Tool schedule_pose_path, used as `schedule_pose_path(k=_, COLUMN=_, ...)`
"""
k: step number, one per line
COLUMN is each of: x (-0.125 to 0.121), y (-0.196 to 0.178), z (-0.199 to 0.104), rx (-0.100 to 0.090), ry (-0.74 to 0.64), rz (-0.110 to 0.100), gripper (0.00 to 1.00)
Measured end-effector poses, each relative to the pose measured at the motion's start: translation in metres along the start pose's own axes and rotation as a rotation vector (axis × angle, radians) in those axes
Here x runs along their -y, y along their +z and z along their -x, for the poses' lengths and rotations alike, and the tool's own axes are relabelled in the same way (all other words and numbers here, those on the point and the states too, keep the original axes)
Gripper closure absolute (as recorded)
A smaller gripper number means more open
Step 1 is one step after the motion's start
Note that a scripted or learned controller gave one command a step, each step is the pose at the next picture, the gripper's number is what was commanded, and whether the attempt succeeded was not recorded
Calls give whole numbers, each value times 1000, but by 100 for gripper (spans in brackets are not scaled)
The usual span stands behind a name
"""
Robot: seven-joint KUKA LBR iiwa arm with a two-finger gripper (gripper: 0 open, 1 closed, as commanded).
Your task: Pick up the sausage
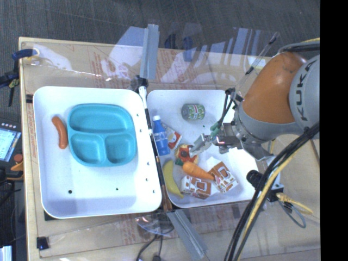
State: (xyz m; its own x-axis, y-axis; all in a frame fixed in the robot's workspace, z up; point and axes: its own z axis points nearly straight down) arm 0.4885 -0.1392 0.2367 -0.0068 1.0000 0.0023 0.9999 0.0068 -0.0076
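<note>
My gripper [202,141] hangs over the right bin [217,99], fingers apart and holding nothing. The sausage [60,131] lies in the left bin [46,99], just left of the blue tray [103,133]. I could drop onto the wrong clutter here (carrot [197,171], banana [171,179]), or clip the tray's rim beside the sausage.

A: what's the room like around it?
B: dark grey carpet floor [65,10], light wooden bench [81,58] under clear plastic sheeting with glare on it. Cables [255,211] trail off bottom right, a small screen [6,143] sits at the left edge.
</note>
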Motion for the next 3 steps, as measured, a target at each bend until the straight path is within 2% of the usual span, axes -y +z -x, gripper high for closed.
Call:
schedule_pose_path(k=1, x=-18, y=137, z=4, rx=2, ry=-9, rz=21, gripper=0)
schedule_pose_path(k=2, x=-16, y=130, z=5, rx=3, ry=-11, rz=16, gripper=100)
schedule_pose_path(k=3, x=-16, y=129, z=5, rx=3, ry=-11, rz=17, gripper=0)
